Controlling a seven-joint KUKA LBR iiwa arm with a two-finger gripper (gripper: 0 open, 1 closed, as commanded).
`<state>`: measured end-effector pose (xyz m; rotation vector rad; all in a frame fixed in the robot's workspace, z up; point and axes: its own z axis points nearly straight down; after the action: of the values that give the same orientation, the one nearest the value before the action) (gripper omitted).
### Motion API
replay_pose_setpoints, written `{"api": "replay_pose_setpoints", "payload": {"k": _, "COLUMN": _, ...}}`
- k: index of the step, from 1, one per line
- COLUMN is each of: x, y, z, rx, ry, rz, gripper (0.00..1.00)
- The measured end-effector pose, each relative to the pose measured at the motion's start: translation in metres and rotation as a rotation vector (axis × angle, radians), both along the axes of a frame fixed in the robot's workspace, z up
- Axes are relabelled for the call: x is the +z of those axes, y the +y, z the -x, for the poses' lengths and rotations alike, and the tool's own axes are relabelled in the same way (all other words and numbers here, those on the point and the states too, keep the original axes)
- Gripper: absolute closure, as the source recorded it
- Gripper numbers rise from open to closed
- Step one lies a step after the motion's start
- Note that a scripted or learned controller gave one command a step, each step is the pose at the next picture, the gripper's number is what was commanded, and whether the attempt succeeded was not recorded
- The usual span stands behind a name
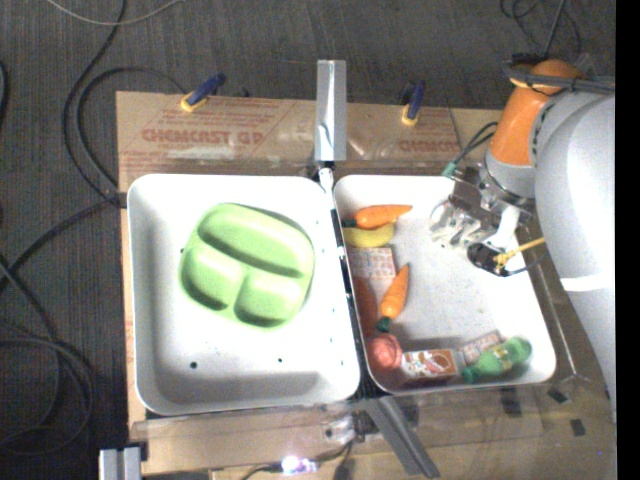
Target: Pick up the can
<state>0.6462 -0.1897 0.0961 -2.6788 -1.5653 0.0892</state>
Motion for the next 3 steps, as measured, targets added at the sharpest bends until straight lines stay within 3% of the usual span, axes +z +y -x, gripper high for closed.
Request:
{"api": "replay_pose_setpoints", "payload": {"k": 1, "x": 0.067, "y": -0.019, "z": -0.021, "rx": -0.314, "ry": -0.053, "rz": 0.013, "gripper": 1.0}}
{"api": "replay_pose_setpoints", "payload": {"k": 2, "x": 0.119, "y": -0.03, "z": -0.017, "rx": -0.59, "ry": -0.062, "rz": 0.028, "gripper": 1.0}}
{"api": "replay_pose_setpoints", "payload": {"k": 3, "x": 0.231, "y": -0.034, "z": -0.011, "rx": -0.639, "ry": -0.062, "rz": 0.03, "gripper": 1.0}}
